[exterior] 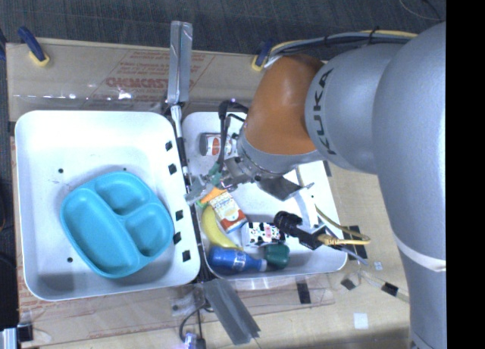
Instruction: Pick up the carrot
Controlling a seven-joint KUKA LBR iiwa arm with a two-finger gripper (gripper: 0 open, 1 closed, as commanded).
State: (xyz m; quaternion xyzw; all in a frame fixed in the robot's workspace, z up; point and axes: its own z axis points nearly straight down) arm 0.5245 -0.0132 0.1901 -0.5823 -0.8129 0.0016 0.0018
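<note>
Right now the big grey arm w/ the orange band hangs low over the right-hand shallow white plastic bin (332,258), and its small dark metal gripper (217,176) sits at the bin's left side. The wrist hides it, so I can't tell if it is spread or pressed together, or if it has anything.

A little orange bit (214,191) lies just under the tip, beside the left wall. That is prob. the carrot, but I'm not sure.

To do this step well, go slow and straight down, and grab only the orange bit, not the stuff packed close by: the small printed card box (228,208), the smooth curved yellow banana (208,226) and the shiny blue plastic bottle (231,261). A carrot is hard, round and slippy, so grab it across its middle.

The smooth blue plastic plate w/ three parts (117,222) lies in the left-hand white bin (34,158), well apart.
</note>
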